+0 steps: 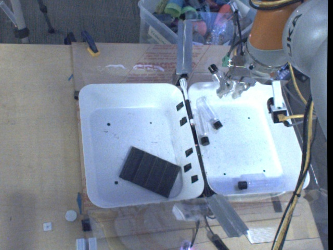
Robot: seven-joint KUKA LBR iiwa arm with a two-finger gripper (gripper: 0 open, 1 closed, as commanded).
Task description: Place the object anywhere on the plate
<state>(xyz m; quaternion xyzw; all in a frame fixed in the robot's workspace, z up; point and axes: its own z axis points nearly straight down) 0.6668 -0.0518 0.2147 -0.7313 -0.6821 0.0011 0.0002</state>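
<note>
A dark grey ridged plate (150, 172) lies flat and askew in the front part of the left bin (99, 103). In the right bin (260, 139), two clear tubes with black caps lie near the divider: one (208, 113) slanted with its cap toward the bin's middle, the other (200, 129) closer to the divider. A third clear tube (256, 183) rests along the front wall. My gripper (231, 91) hangs over the back of the right bin, behind and to the right of the two tubes. Its fingers stand apart with nothing between them.
A clear tub of colourful toys (203, 9) stands behind the bins. A metal post (183, 46) rises at the divider's back end. Yellow and black cables (304, 139) hang along the right bin's right side. A blue clamp (92, 47) sits at back left.
</note>
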